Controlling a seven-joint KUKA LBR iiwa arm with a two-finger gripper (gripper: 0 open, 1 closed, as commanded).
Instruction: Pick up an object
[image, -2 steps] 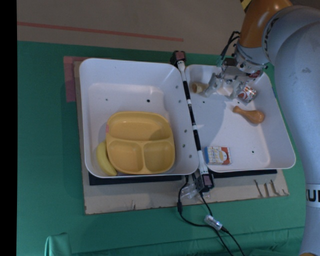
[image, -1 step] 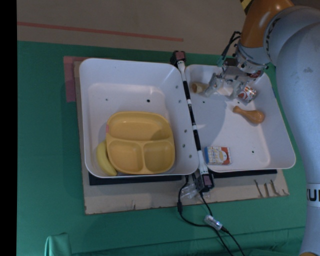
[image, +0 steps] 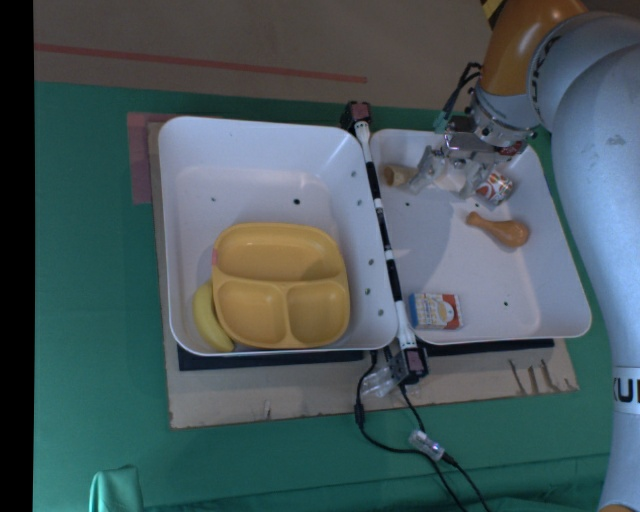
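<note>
Camera view shows two white bins side by side on the bench. One left bin (image: 200, 150) holds two things: one yellow divided plate (image: 282, 285) with three compartments, and one banana (image: 210, 318) that lies just beside the plate's left near edge, against the bin wall.

One right bin (image: 555, 290) holds four things that I can count. One small carton (image: 436, 310) with a blue and orange print lies near the near left corner. One brown drumstick toy (image: 499, 230) lies in the middle right part. One small tan piece (image: 397, 175) lies far left, near the divider. One small can (image: 494, 188) with red and white print lies at the far side, tilted.

One gripper (image: 447, 170) is low over the far part of the right bin, between the tan piece and the can. How wide its jaws stand I cannot tell, and I see nothing clearly between them.
</note>
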